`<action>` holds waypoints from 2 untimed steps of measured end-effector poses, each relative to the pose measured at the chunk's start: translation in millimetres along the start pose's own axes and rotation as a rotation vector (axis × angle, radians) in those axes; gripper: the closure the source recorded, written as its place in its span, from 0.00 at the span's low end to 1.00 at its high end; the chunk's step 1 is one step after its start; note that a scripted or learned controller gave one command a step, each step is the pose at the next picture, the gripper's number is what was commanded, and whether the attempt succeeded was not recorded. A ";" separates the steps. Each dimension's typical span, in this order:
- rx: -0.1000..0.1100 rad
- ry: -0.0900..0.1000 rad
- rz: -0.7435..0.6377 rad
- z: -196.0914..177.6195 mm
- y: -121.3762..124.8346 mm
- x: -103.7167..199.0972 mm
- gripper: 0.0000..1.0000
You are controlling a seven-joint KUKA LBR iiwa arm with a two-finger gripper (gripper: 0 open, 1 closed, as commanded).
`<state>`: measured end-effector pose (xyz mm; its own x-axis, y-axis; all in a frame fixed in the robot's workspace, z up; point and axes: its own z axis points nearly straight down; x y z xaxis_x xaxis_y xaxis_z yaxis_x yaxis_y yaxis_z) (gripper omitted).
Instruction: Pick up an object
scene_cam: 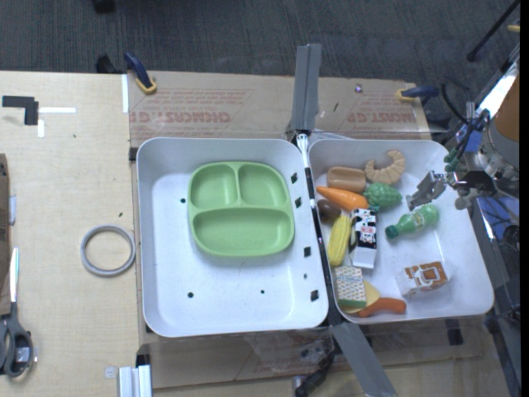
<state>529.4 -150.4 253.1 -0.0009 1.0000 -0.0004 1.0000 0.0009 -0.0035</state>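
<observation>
The gripper (427, 190) hangs over the right bin (471, 246) at about two o'clock from that bin's middle, its metal fingers parted a little with nothing between them. Just below it, at five o'clock, lies a green plastic bottle (413, 222), tilted, cap toward the lower left. At nine o'clock from the gripper sits a knobbly green broccoli (383, 194), touching a smooth orange carrot (342, 197). A brown bread loaf (345, 177) and a curved tan croissant (386, 166) lie at ten o'clock. Further left are a ridged yellow corn cob (339, 238) and a boxy milk carton (364, 236) with black patches. A small clear-wrapped orange carton (425, 278) rests alone at six o'clock. In the left bin (157, 246) a glossy green divided plate (241, 208) lies flat. On the wooden bench (58, 180) lies a grey tape ring (107, 249).
</observation>
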 end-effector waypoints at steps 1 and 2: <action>-0.001 0.000 -0.010 126.6 32.7 -50.1 0.00; -0.002 0.001 0.031 161.7 34.4 -50.3 0.00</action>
<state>563.3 -200.7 91.4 0.0302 0.9995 0.0001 0.9995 -0.0302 -0.0017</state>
